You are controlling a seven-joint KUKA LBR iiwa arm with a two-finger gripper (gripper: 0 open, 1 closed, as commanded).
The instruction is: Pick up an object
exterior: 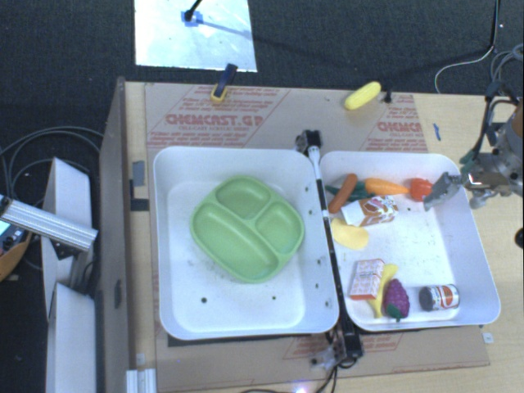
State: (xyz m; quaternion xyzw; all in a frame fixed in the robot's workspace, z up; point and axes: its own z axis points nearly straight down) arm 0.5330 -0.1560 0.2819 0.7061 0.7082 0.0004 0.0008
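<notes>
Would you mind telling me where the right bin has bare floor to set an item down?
Bare floor lies mid-right in the right bin, between the tomato above and the can below. The left side is crowded: carrot, carton, grapes.

Grey metal end effector (446, 188), dark cabling

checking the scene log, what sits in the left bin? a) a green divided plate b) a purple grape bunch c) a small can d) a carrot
a: the green divided plate lies in the left bin, while the grape bunch, the can and the carrot lie in the right bin.
</notes>
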